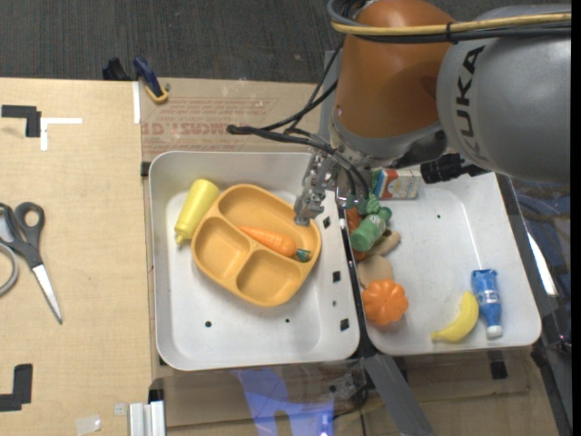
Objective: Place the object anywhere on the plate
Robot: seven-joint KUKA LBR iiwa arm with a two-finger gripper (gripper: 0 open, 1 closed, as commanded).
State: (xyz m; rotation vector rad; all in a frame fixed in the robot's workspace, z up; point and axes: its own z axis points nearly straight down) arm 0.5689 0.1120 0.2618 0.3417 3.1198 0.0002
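A toy carrot [275,241] is seen lying on the yellow divided plate [238,271], with the gripper [307,209] positioned just above the plate's right rim, finger state not discernible.

plate [238,280]: yellow-orange | carrot [270,239]: orange, green top | bins [245,339]: white | banana [458,321]: yellow

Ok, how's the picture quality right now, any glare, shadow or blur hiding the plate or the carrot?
In the camera view, light is even; plate and carrot are sharp, with soft shadows only. The gripper is slightly blurred against the plate's rim. The arm looms large and soft, with mild sheen on its orange band. A bluish glare patch sits below the left bin.
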